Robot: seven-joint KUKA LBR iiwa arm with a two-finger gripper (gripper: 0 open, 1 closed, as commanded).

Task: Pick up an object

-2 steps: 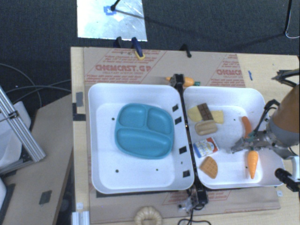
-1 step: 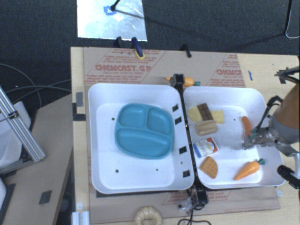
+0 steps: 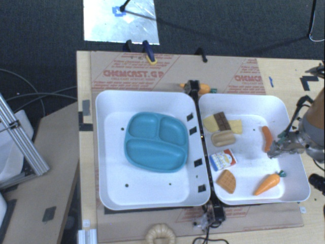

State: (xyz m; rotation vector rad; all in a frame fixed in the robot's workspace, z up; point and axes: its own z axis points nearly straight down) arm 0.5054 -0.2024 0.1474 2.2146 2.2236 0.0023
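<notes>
**Arm at the right bin's edge, toys lying loose**

Nearest the lens, a pale ring (image 3: 162, 233) lies at the bench's front edge, below the seam between the bins.

Left bin (image 3: 109, 151) is the larger-looking tray; it carries a blue divided plate (image 3: 155, 141) set near its middle.

Right bin (image 3: 292, 187) sits just beside it, a dark divider with clips between the two. Its toys, roughly by size: a yellow cheese wedge (image 3: 235, 126) at the back, with a brown bar (image 3: 221, 120) lying across it; a tan bun (image 3: 222, 138) just in front of those; a carrot (image 3: 267, 183) at the front right, leaf end pointing right; a white packet (image 3: 223, 159) with red and blue print near the divider; a waffle piece (image 3: 227, 181) in front of the packet; an orange sausage (image 3: 266, 138) upright-lengthwise toward the right wall.

Gripper (image 3: 278, 149) reaches in from the right, its tip low over the bin floor, just beside the sausage's lower end and well above the carrot. Whether its fingers are spread or closed cannot be told; nothing is seen between them.
</notes>
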